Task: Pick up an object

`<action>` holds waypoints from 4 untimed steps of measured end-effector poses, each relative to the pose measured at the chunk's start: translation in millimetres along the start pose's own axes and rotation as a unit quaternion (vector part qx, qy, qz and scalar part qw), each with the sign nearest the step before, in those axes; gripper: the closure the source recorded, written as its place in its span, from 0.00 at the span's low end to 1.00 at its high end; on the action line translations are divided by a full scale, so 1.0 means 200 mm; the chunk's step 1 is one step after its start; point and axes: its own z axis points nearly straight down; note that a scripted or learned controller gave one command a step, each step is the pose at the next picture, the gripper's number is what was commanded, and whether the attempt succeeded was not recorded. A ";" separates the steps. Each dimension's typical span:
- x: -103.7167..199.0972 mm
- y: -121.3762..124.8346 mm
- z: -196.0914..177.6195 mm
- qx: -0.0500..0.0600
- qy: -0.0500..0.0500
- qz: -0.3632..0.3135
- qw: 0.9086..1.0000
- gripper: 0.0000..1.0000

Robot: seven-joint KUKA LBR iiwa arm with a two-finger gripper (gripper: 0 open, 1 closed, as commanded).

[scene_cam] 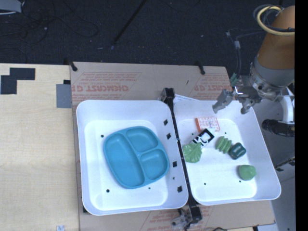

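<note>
Dark floor with loose cables fills the top of the view, and below it sits the table point(33, 143) with a sheet of brown cardboard point(130, 81) on it. Two white bins lie on the cardboard, side by side and touching in the middle.

Biggest of the moving things is the robot arm point(276, 47), grey and orange, at the upper right. Its gripper point(233, 101) hangs above the far corner of the right bin point(267, 186). The fingers point(220, 103) are spread wide apart and hold nothing. So the job looks like it is just at the start: nothing is picked up yet. The arm would need to go down to a thing, close on it, and lift it.

The left bin point(91, 129) holds one big blue plate point(134, 156) with three parts. It lies flat and is well apart from the gripper.

The right bin holds the small things. A green leaf toy point(192, 152) lies near the middle wall. A light green block point(247, 172) sits alone near the right side, with room around it, so it looks easy to grab. A ridged green piece point(223, 144) touches a dark green block point(237, 151). An orange and white card point(207, 123) lies flat, nearest to the gripper, and a small black and white tag point(202, 138) sits just beside it.

Flat things like the card may be hard to pinch. The two touching pieces may bump each other. The bin wall is close to the leaf toy and could get in the way.
</note>
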 end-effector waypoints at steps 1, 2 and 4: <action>0.00 0.01 -0.03 -0.005 -0.001 -0.001 1.000 0.00; 0.03 0.03 0.19 -0.003 0.000 -0.001 1.000 0.00; 0.06 -0.02 0.69 -0.003 0.000 0.000 1.000 0.00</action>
